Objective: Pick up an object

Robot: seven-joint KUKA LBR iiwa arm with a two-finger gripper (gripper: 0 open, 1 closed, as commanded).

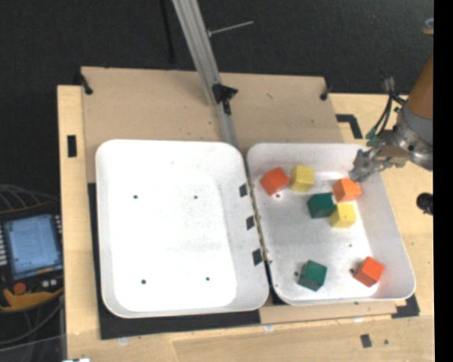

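Observation:
Several small blocks lie in the right bin [385, 236]. An orange block [274, 180] and a yellow block [303, 177] sit near its far left. A dark green block [322, 205], a second yellow block [344, 215] and an orange block [347, 189] cluster in the middle right. Another green block [312, 274] and another orange block [369, 271] rest near the front wall. My gripper [361, 167] hangs over the bin's far right side, just above and right of the clustered orange block. Nothing is visibly held.
The left bin [166, 225] holds only a few dark specks. A slanted metal pole [204, 51] runs down to the gap between the bins. A handheld pendant [26, 247] lies off the bench at the left.

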